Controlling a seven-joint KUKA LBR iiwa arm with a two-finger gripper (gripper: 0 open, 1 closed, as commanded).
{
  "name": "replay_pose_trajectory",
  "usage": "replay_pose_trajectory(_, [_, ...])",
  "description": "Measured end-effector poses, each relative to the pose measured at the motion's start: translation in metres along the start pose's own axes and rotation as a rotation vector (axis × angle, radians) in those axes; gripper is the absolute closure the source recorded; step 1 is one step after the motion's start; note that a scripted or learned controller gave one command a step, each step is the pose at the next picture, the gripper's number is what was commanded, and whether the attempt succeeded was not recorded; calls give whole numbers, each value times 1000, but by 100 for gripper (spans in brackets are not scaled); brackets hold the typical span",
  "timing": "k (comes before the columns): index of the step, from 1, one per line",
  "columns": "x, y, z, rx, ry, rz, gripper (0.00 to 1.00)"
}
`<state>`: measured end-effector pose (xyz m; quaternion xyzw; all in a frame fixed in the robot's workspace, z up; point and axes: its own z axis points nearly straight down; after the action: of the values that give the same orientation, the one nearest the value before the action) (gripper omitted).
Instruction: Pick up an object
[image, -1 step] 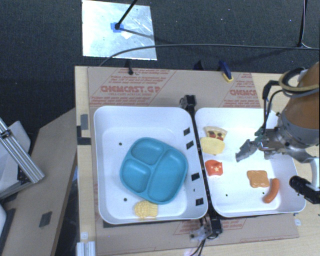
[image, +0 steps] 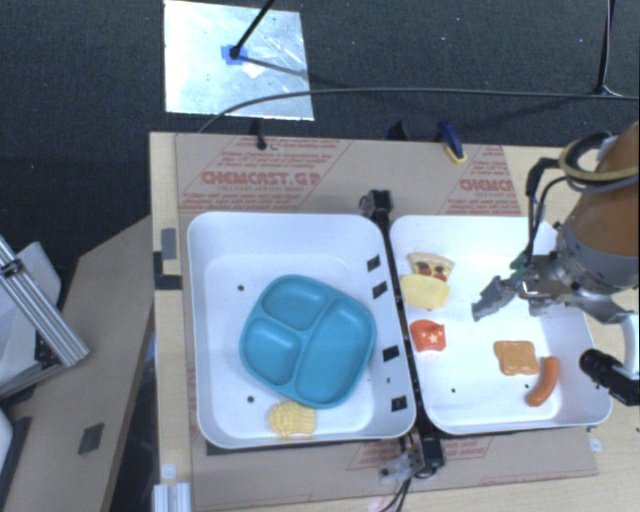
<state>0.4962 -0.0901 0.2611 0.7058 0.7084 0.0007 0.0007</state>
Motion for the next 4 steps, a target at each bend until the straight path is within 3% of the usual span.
replay_pose_trajectory(2, [-4, -3, 85, 5, 1, 3, 0])
replay_pose_trajectory(3, [-6, -3, 148, 6, 1, 3, 0])
replay_pose_trajectory(4, [-6, -1, 134, 0, 0, 2, 100])
